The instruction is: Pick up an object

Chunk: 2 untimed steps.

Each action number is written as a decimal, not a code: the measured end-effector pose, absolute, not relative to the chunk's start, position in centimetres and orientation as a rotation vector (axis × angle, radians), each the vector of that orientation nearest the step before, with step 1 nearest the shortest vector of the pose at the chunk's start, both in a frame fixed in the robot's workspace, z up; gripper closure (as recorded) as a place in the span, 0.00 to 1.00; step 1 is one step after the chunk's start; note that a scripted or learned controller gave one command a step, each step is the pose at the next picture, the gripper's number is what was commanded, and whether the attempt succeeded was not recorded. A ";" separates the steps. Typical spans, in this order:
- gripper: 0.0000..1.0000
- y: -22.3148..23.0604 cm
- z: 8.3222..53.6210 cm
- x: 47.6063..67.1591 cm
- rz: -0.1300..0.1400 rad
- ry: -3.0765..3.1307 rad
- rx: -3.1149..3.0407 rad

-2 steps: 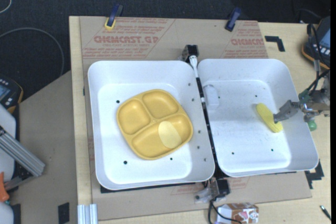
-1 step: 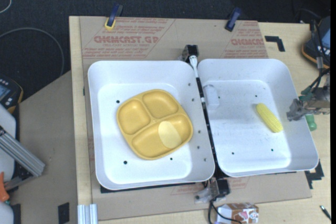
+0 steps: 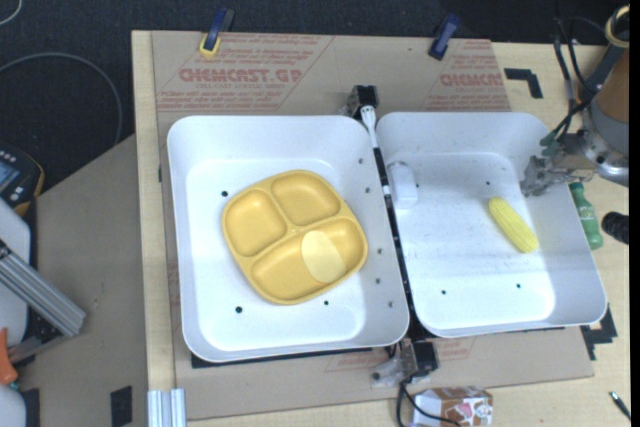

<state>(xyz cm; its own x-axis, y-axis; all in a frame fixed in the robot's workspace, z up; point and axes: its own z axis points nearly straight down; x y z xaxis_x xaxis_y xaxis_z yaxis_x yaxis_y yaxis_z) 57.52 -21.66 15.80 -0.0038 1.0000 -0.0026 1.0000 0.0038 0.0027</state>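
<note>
Pincer (image 3: 538,177) above right bin's (image 3: 440,310) far right rim, near corn cob (image 3: 513,223); finger state indiscernible.

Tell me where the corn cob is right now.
The corn cob lies in the right bin, toward its right side, just below the tool and left of a green object.

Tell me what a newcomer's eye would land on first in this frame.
The yellow divided plate in the left bin stands out most, with a pale round piece in its near compartment. Next is the yellow corn cob in the right bin, just below the gripper at that bin's right edge.
</note>
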 end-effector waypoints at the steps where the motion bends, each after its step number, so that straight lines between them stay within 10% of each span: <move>1: 1.00 -22.6 10.8 54.8 0.010 2.207 2.203; 2: 1.00 -14.6 9.5 52.3 0.018 2.199 2.197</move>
<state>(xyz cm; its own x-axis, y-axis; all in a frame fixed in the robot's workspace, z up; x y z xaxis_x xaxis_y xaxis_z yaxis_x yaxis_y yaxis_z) 52.30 -14.58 9.54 -0.0009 0.9999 -0.0153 0.9995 0.0014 0.0314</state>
